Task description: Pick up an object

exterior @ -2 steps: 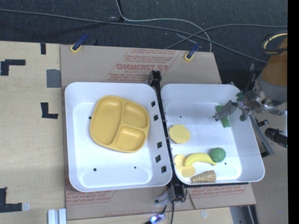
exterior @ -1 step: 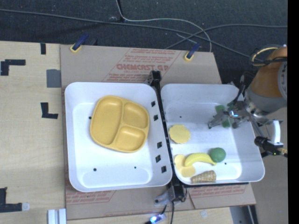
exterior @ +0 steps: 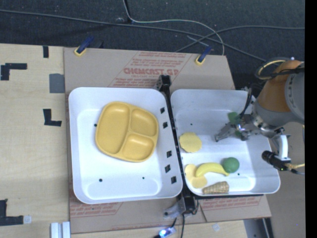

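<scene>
Currently the pincer (exterior: 223,132) sits low in the right bin (exterior: 213,100), upper middle of it, with the arm (exterior: 277,98) reaching in from the right. Whether its fingers are apart or together I cannot tell; they read as one dark grey wedge, and nothing is visibly between them.

Candidate objects, all in the right bin:
- yellow disc (exterior: 190,143), flat, just beside the pincer on its lower left. Thin and low; likely hard to get under, edges give little purchase.
- banana (exterior: 210,169), toward the front wall, near the pincer but apart from it. Looks like a light, stiff plastic toy; best taken across the narrow middle of the curve.
- green ball (exterior: 230,164), touching the banana's right end. Round and smooth, probably prone to rolling out of a pinch.
- cone-shaped tan piece (exterior: 216,187) against the front wall; the wall would crowd a finger.
- small green item (exterior: 233,117) just beside the wrist, partly hidden.

Left bin (exterior: 79,133) holds a yellow divided plate (exterior: 127,131), well apart from the pincer.

Judgement: banana is the soundest target.
</scene>
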{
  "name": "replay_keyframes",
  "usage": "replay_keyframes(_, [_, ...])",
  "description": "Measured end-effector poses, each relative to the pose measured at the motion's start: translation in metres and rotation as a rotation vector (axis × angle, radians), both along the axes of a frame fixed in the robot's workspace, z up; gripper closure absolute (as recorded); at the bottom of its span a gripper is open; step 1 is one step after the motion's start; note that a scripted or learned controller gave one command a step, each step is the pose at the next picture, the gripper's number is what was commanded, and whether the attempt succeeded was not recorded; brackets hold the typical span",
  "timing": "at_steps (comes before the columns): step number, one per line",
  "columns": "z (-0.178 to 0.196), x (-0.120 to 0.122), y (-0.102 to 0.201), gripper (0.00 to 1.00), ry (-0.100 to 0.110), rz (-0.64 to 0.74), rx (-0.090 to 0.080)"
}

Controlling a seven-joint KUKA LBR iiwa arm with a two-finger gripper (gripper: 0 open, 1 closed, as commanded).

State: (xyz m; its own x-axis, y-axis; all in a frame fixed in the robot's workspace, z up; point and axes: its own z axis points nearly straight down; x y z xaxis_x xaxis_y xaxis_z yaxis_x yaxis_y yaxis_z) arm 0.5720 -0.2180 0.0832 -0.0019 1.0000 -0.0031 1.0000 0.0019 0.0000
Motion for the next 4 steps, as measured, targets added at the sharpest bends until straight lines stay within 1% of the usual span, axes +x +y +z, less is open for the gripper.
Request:
replay_keyframes(1, [0.014,0.002,-0.001,1.0,-0.005,0.0,-0.003])
replay_keyframes(2, [0.07,-0.006,0.004,1.0,-0.002,-0.001,0.003])
replay_keyframes(3, [0.112,-0.005,0.006,1.0,-0.003,0.0,0.002])
replay_keyframes(4, [0.145,-0.004,0.006,1.0,-0.002,0.0,0.003])
